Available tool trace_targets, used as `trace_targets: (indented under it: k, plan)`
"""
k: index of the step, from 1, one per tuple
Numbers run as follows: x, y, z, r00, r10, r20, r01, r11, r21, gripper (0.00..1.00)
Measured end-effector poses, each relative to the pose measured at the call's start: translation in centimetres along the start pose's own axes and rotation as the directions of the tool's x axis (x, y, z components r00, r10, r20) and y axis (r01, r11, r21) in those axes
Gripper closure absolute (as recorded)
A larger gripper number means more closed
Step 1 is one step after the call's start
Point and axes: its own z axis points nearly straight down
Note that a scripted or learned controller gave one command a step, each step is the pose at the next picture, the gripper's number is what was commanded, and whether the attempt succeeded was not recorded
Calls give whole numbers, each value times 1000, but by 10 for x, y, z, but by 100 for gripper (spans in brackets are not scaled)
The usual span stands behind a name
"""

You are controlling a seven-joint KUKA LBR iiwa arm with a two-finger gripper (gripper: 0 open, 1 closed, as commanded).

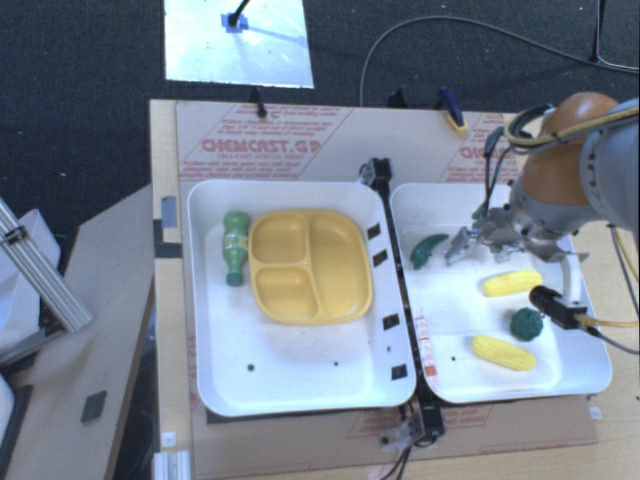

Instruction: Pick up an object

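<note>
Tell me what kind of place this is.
Most likely a robotics lab's pick-and-place test bench: two white bins sit side by side on a board, toy items such as a yellow divided plate and plastic corn lie in them, and cables trail across dark carpet.

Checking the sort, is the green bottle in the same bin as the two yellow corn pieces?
No, the green bottle lies in the left bin beside the yellow tray.

R bin (440, 383) centre open, corn (504, 352), broccoli (526, 323) crowd right side
</note>
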Motion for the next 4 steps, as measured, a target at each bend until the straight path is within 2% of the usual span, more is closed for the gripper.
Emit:
trace_targets:
  k: [1,3,4]
  plan:
    - [0,2,-13,1000,-1,2,1,1000,-7,100]
    - [-2,12,-115,1000,-4,2,4,1000,-11,100]
    - [44,-3,-108,1000,-8,-1,8,1000,-4,100]
